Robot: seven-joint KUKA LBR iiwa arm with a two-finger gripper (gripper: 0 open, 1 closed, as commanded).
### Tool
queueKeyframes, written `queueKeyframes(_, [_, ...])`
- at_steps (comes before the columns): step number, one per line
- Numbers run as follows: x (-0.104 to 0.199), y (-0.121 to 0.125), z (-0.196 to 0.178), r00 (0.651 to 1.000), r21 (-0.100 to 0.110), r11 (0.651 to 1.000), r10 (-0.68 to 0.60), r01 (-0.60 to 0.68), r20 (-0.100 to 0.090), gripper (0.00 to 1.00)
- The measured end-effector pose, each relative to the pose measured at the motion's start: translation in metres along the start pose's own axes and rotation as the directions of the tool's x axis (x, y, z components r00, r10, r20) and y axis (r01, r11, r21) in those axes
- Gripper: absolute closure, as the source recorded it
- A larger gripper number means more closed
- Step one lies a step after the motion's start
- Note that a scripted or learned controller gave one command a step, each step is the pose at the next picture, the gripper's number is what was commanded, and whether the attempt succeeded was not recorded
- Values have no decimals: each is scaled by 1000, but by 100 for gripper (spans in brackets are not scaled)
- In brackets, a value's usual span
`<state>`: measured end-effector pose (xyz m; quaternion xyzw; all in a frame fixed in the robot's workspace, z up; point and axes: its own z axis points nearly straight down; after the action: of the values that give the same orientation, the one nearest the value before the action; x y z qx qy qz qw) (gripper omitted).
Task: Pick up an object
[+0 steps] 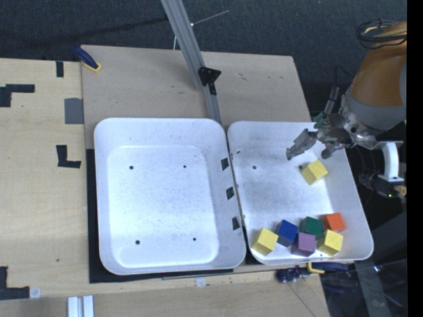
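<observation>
Item under my attention: one small yellow cube (314,172), apparently painted wood or hard plastic, lying alone on the floor of the right-hand shallow white bin (264,197), in its upper right part, well apart from the cluster along the bin's near wall. I am judging it light, stiff and unlikely to crush or dent; its faces are looking smooth, so a glancing pinch could be squirting it sideways. It is sitting turned at an angle to the bin walls, so I am favouring a grip across two opposite flat faces, squared to them, and low enough to avoid catching only the top edges. The two-finger gripper (314,145) is hanging just above and beside this cube, reaching in from the right on the grey arm with the orange band (382,65). Its fingers are standing parted, one dark finger (299,145) angling out to the left and the other (328,152) lying nearer the cube; nothing is sitting between them, and I cannot tell whether either is touching the cube. Remaining stock, near wall of the same bin: a second yellow cube (266,241), a blue cube (287,232), a green cube (311,227), a purple cube (306,243), an orange cube (335,222) and a third yellow cube (332,242), all crowding together. The left-hand white bin (106,177) is resting beside it on the counter (39,197).
</observation>
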<state>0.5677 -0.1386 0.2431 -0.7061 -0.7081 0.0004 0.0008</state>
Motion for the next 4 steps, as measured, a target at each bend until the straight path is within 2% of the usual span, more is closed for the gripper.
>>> queueKeyframes(1, [0, 0, 0, 1000, 0, 1000, 0, 0, 0, 0])
queueKeyframes(3, [9, -8, 90, 1000, 5, 1000, 2, -2, 0, 0])
queueKeyframes(4, [2, -8, 137, 1000, 5, 1000, 2, -2, 1, 0])
